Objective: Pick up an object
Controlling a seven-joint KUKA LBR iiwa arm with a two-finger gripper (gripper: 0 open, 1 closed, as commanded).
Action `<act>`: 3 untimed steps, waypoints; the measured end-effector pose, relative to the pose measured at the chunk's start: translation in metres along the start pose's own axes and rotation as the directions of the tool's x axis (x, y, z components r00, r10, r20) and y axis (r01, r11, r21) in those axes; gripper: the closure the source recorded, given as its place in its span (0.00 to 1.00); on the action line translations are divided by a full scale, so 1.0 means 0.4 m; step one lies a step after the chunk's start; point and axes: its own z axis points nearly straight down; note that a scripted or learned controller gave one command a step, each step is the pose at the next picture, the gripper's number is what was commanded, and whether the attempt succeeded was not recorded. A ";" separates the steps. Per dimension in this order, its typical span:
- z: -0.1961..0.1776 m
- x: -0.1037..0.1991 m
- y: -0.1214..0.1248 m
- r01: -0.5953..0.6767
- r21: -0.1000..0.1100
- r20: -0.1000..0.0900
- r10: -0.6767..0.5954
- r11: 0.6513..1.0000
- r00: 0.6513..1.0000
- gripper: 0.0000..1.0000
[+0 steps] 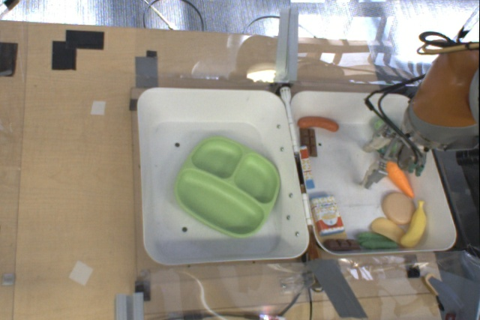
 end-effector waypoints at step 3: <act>-0.085 0.066 0.009 0.206 0.000 -0.008 -0.206 0.979 0.979 1.00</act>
